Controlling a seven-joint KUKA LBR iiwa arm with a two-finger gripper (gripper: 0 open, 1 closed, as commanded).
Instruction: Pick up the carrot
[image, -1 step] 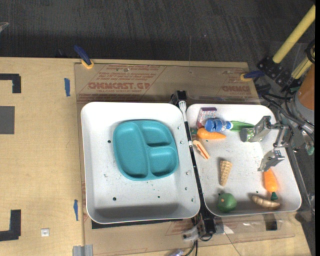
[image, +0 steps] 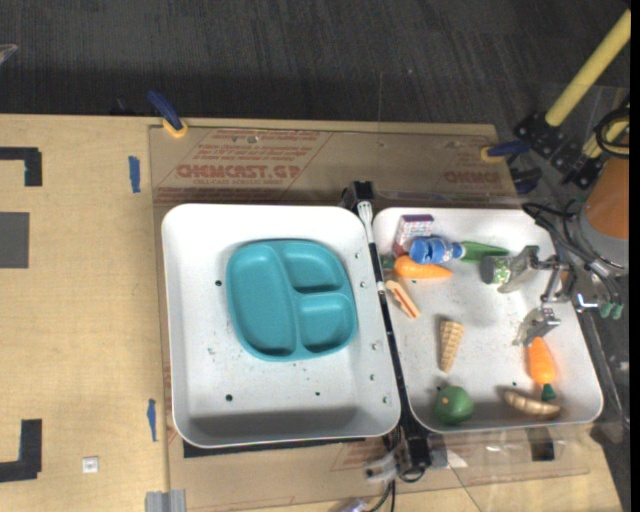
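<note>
With its fingers spread and gripping nothing, the claw (image: 545, 300) should drop squarely over the carrot (image: 541, 361) just below, clear of the bin wall (image: 592, 375).

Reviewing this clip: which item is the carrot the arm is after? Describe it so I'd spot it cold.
Look in the right bin, along its right wall. Just below the gripper lies the carrot, a small upright orange piece, with a tan bread-like piece under it. The other orange item, top left by a blue toy, lies sideways.
</note>
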